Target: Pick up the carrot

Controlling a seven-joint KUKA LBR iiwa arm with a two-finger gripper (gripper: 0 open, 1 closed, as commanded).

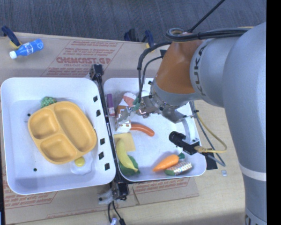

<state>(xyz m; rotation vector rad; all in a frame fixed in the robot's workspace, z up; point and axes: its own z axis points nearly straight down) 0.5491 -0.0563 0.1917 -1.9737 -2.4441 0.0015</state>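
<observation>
The carrot (166, 162), orange with a green top, lies near the front right corner of the right bin (196, 170). My gripper (123, 117) hangs low over the left part of that bin, well to the carrot's upper left and apart from it. Just below the gripper lies an orange-red sausage (142, 129). Nothing from the bin is visibly held.
A yellow cheese slice (123, 140) and a yellow-green banana-like toy (126, 158) lie along the right bin's left wall. A green and silver item (178, 169) touches the carrot's right end. The left bin holds a yellow divided plate (61, 131), broccoli (48, 101) and a fried egg (80, 163).
</observation>
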